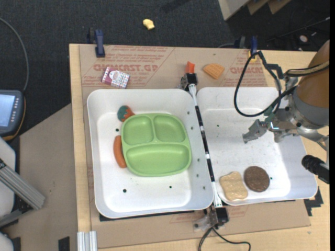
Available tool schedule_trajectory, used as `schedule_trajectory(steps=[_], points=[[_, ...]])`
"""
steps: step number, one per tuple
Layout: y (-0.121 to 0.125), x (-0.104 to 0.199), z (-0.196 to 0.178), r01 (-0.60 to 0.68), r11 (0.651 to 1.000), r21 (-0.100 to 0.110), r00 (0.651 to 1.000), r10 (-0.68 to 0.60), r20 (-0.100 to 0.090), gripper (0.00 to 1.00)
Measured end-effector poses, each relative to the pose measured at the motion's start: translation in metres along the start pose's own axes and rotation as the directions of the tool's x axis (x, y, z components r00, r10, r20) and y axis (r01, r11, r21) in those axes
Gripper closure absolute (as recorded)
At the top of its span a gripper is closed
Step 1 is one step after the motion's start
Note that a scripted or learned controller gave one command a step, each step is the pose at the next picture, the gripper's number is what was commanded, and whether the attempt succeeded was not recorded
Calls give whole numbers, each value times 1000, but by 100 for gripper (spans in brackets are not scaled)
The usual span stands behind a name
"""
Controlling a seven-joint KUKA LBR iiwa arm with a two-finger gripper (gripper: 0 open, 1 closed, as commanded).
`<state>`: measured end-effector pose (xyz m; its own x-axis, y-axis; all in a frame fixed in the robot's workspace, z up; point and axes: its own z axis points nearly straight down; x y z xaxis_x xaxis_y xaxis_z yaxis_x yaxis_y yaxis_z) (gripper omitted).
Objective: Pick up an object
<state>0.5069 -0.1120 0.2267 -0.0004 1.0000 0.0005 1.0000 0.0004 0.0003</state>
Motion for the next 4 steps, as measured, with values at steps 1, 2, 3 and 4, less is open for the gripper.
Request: schedule_trajectory(steps=[1, 2, 3, 4], points=[[-24, -35, 146, -5, 1000, 2, 1000, 5, 1, 0], [65, -91, 141, 0, 1000, -8, 1000, 0, 7, 0], [161, -105, 141, 3, 1000, 16, 1000, -3, -18, 0], [119, -112, 108, -2, 1000, 2, 1000, 2, 0, 0]])
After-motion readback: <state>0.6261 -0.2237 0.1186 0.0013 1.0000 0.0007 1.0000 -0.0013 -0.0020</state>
